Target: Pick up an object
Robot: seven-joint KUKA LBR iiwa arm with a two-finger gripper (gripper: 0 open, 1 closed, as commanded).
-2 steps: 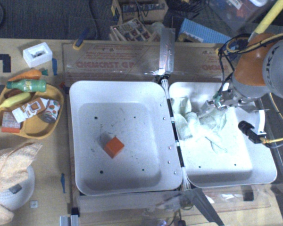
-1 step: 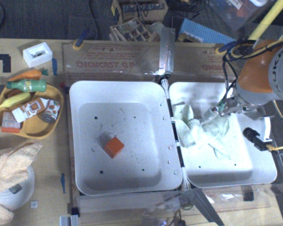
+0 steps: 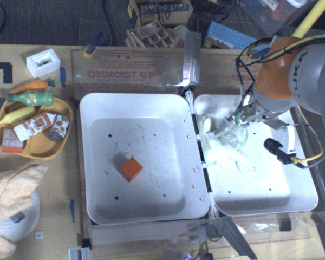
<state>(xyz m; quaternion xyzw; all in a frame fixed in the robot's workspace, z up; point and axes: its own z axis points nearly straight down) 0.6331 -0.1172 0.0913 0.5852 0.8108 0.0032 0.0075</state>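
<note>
End effector (image 3: pixel 239 116) low in right bin (image 3: pixel 260 199), near its far-left corner, amid clear crumpled plastic (image 3: pixel 227 140); grip state impossible to tell. Orange block (image 3: pixel 131 169) mid left bin (image 3: pixel 97 199).

Lighting: even, bright, from overhead. Glare is noted on the right bin (image 3: pixel 260 188), where the floor is washed out. A soft shadow is cast beside the orange block (image 3: pixel 131 169). Focus is slightly soft throughout.
</note>
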